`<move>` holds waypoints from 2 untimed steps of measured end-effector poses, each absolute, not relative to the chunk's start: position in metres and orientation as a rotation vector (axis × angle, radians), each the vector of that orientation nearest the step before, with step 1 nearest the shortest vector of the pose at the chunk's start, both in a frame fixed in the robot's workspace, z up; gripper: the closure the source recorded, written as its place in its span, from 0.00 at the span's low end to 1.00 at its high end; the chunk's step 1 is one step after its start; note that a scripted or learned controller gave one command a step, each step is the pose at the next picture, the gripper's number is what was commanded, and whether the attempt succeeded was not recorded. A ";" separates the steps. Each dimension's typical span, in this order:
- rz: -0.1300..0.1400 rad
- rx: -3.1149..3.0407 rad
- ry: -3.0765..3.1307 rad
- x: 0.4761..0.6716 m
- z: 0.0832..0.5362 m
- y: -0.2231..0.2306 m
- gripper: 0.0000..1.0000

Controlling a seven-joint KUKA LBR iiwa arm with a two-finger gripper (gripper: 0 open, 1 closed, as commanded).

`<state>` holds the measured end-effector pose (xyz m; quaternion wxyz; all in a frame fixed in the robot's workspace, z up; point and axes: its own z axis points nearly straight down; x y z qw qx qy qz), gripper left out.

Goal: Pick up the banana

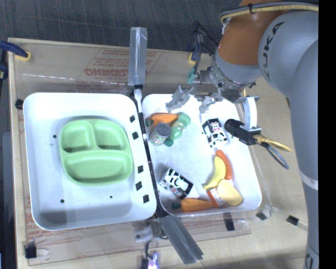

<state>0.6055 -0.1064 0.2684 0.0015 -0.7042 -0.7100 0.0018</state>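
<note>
- The grey KUKA arm (280, 43) reached in from the right and held its gripper (193, 97) above the far edge of the right bin (256, 167), its fingers spread apart with nothing between them, a stance that read as an approach before any grasp

- The banana (219, 175) lay in the near right part of that bin, well apart from the gripper and nearer the camera, so the arm would likely have to travel toward the near side and descend

- A red-orange piece (228, 167) pressed along the banana's right side and a pale yellow toy (231, 193) touched its lower end, crowding that could foul a clean grip

- A carrot (196, 204), a black-and-white box (176, 184) and a green bottle (176, 129) shared the bin

- The left bin (39, 150) carried a green divided plate (96, 151), apparently set apart from the picking clutter
</note>
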 end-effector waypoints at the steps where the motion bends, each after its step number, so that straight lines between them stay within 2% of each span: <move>1: 0.005 -2.162 -2.275 0.563 0.163 -0.155 0.00; 2: 0.002 -2.189 -2.253 0.525 0.221 -0.211 0.00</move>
